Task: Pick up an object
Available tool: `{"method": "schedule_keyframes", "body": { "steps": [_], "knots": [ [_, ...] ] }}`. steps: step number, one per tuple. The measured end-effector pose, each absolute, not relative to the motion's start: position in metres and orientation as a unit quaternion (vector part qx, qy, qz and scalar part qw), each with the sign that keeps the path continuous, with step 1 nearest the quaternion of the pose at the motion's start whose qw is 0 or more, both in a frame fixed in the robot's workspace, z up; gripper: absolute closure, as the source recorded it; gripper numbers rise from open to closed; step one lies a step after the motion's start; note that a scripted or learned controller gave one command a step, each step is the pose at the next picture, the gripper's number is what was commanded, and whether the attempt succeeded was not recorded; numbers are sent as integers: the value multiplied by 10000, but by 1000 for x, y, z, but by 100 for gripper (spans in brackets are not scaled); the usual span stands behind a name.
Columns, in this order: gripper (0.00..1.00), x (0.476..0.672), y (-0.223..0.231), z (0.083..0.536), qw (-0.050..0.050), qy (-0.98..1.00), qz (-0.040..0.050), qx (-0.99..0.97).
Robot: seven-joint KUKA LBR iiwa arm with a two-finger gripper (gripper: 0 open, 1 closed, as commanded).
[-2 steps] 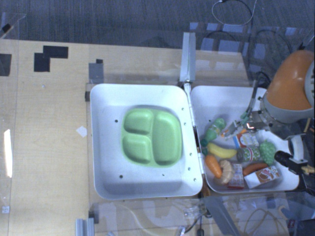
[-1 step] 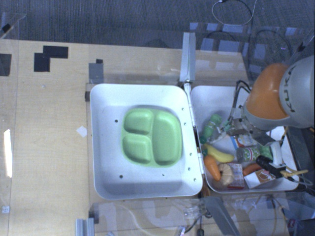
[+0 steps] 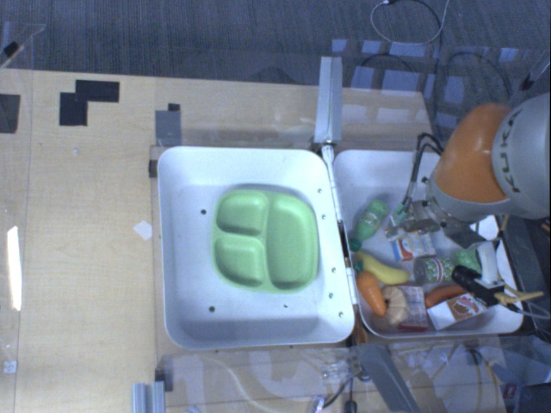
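Camera view: green bottle (image 3: 371, 218) lies in right bin (image 3: 370, 166), just left of my fingers (image 3: 411, 224). Prob light, slick, rounded; I'd pinch across its body. Can't tell fingers' state. Banana (image 3: 385, 269), carrot (image 3: 371, 292) nearby.

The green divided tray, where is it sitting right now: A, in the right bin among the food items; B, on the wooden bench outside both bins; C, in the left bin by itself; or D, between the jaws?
C: the green divided tray lies flat in the middle of the left bin, while the banana, carrot and other items crowd the right bin.
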State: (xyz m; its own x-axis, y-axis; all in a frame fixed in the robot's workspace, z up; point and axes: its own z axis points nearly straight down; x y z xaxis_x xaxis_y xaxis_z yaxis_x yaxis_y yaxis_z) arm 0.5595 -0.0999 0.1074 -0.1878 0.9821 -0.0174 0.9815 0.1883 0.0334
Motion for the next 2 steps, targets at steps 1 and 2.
{"method": "schedule_keyframes", "body": {
  "steps": [1,2],
  "knots": [
    [100,588,-44,267,28,7682,22,6402],
    [100,613,2,215,15,7718,16,6359]
  ]
}}
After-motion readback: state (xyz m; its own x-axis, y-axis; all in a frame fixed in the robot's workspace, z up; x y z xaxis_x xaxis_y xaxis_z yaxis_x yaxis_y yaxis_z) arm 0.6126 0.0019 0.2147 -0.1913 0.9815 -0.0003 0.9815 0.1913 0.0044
